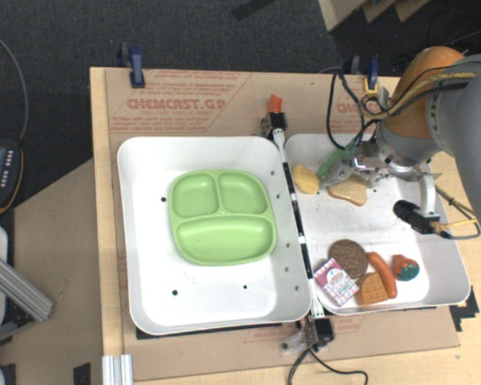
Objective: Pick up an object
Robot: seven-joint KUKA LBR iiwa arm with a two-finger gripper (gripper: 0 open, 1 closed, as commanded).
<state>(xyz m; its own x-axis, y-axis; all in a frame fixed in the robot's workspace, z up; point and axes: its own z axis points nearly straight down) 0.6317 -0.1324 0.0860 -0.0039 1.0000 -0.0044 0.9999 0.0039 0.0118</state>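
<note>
One board [180, 103] printed "CHEMCAST GP"

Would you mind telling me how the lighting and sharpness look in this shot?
Camera view: even, soft lighting; the green plate and toy food are fairly sharp; the white bins look bright but not blown out; the arm at the right edge looks softer and casts faint shadow.
</note>
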